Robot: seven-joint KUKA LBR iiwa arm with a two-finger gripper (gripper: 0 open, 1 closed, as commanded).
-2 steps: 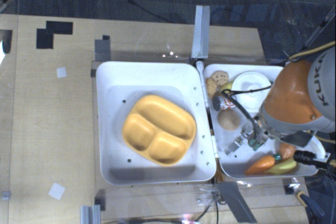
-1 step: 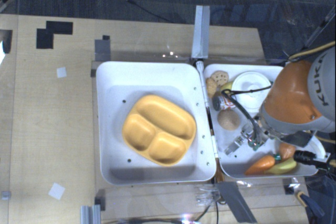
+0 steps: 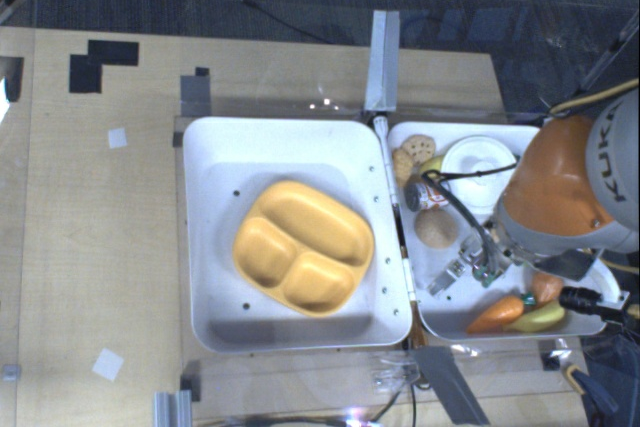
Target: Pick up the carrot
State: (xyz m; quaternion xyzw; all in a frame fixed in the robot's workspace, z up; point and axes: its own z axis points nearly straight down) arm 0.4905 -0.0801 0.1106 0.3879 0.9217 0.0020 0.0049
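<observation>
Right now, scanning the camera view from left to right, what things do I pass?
Yellow divided tray in the left bin → cookie → small can → end effector → white bowl → carrot.

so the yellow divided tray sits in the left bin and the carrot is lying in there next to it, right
Not quite. The yellow divided tray does sit in the left bin, but the carrot is not beside it. The camera view shows the carrot in the right bin, near its front edge, next to a yellow-green piece of fruit and close to the gripper.
</observation>
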